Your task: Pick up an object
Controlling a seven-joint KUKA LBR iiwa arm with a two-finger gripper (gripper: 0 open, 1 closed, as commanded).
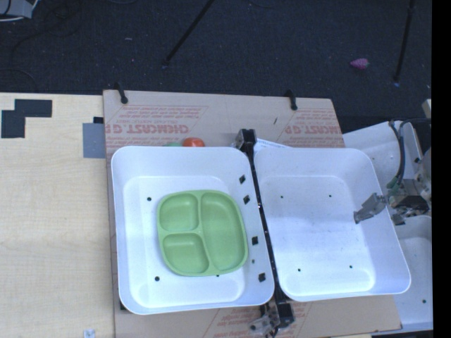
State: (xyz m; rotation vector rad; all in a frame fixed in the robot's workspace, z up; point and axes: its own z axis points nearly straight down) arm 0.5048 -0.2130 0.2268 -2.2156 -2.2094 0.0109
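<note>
At the right bin's (384, 189) right rim, the fingers (377, 207), spread unreadable; green plate (202, 232) left.

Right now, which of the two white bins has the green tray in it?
The left bin, farther from the tool, holds the green divided tray; the right bin is the one the tool overhangs.

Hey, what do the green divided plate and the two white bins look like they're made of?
The green divided plate looks like molded plastic with a matte finish: uniform pale color, soft rounded compartment ridges, no sharp glare. The left white bin and the right white bin appear to be thin formed plastic, smooth and slightly glossy, with rounded corners and gently sloped walls. Plastic is an inference from look alone.
</note>
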